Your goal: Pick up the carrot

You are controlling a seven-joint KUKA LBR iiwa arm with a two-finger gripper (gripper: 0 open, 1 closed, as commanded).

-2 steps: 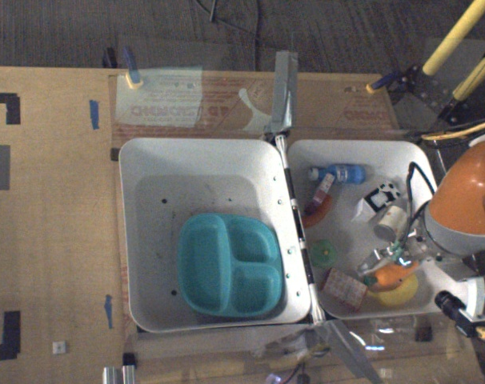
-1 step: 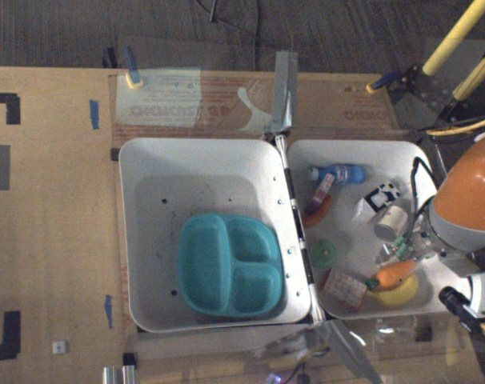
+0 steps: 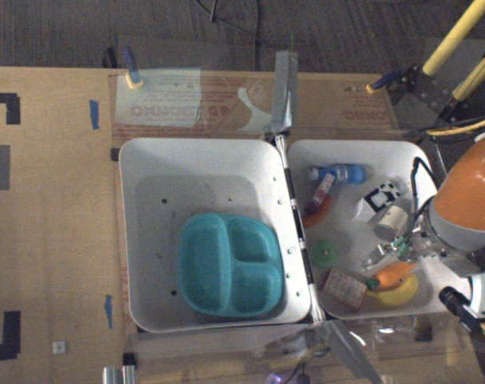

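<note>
No lettering is legible on the blue bottle (image 3: 339,174). The arm bends in from the right, its gripper (image 3: 392,253) low over the right bin (image 3: 348,148), just above the carrot (image 3: 392,274); its grip state cannot be told.

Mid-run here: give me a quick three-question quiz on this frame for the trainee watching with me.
1. True or false: the teal divided plate lies in the right bin.
2. Which thing does the carrot lie against? A) blue bottle B) yellow item C) green disc
3. Which bin is the gripper over?

Key: 1. False, it lies in the left bin. 2. B. 3. The right bin, just above the carrot.
</note>
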